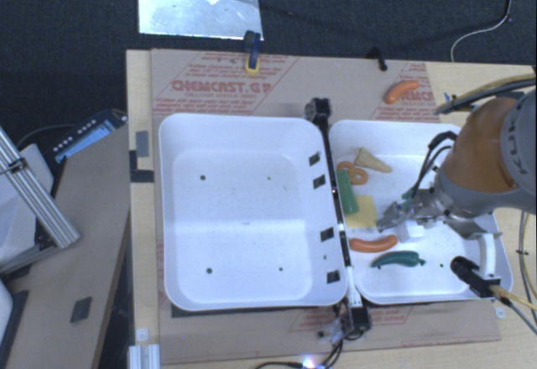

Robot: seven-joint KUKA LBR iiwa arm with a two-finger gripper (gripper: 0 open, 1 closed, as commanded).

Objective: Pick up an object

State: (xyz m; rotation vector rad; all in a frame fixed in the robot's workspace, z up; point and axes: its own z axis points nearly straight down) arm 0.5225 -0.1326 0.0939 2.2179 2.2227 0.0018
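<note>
My gripper [398, 217] reaches into the right bin [436, 288] from the right, low over its middle. Just below and left of it lies an orange sausage-shaped piece [372, 243], and a dark green pod-shaped piece [396, 259] lies under that. A yellow flat piece [362, 210] and a green stick [344, 189] lie to the gripper's left by the bin's inner wall. An orange ring [352, 173] and a pale yellow wedge [372, 161] sit toward the back. I see nothing between the fingers.
The left bin [243, 216] stands beside the right one, with black clips along the shared wall. An orange sausage-shaped piece [402, 91] lies outside on the board behind the right bin. A cable loops by the arm's wrist [482, 149].
</note>
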